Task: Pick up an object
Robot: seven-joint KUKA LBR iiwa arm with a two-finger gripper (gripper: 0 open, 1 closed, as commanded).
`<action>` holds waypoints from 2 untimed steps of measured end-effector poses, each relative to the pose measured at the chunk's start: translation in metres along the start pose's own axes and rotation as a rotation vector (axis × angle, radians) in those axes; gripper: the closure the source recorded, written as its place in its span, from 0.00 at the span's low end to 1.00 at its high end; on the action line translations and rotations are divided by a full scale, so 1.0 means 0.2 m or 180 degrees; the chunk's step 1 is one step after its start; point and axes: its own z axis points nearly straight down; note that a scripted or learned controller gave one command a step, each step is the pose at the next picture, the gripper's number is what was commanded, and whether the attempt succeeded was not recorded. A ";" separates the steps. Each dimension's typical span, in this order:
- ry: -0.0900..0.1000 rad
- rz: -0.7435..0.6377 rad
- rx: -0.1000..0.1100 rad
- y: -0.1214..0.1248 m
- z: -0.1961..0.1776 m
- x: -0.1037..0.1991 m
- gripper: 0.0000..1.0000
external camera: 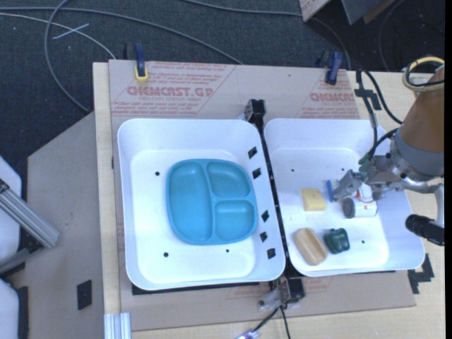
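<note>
We see three small objects in the right bin (pixel 282 189): a yellow block (pixel 313 199) near its middle, a tan bread-shaped piece (pixel 309 246) by its near edge, and a dark green item (pixel 337 241) just beside that piece, toward the bin's near right corner. None of them sits between the fingers of the gripper (pixel 347 196), which we find low over the bin's right half, just right of the yellow block; a small blue part and a white-and-red piece show at the tool, and we cannot tell how far its fingers are spread. The grey arm (pixel 424 129), its orange band above the wrist, comes in over the bin's right edge. In the left bin (pixel 134 210) we see a blue divided plate (pixel 210 201) lying flat at the centre, three compartments up. Both bins rest on a cardboard sheet (pixel 183 87) on the bench, clamped at its far edge by a yellow clip (pixel 141 68) and a blue clip (pixel 332 68).
</note>
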 end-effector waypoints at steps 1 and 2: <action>-0.0008 -0.0011 -0.0045 0.02 -0.04 0.00 0.00; -0.0005 -0.0010 -0.0033 0.07 0.24 0.00 0.00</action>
